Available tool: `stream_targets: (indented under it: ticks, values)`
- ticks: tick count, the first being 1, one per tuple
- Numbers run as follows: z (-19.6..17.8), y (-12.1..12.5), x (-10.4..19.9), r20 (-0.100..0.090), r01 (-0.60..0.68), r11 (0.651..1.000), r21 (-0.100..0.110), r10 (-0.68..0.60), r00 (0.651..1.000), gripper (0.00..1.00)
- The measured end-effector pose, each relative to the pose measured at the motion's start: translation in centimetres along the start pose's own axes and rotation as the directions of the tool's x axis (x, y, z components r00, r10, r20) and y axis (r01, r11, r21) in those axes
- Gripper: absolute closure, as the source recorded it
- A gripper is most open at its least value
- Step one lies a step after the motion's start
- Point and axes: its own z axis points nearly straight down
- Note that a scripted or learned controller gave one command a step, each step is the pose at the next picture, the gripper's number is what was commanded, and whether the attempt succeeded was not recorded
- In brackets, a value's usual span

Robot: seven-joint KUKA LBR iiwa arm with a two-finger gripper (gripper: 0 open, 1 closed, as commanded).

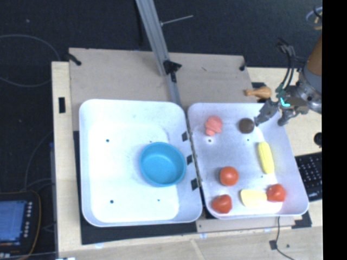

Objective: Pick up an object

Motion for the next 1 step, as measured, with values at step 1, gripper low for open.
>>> stream_targets:
  ticks: [1]
  values:
    - [-0.31,0.09,-0.01,0.001,0.000,1.000,-0.006,0.000,1.000,0.00]
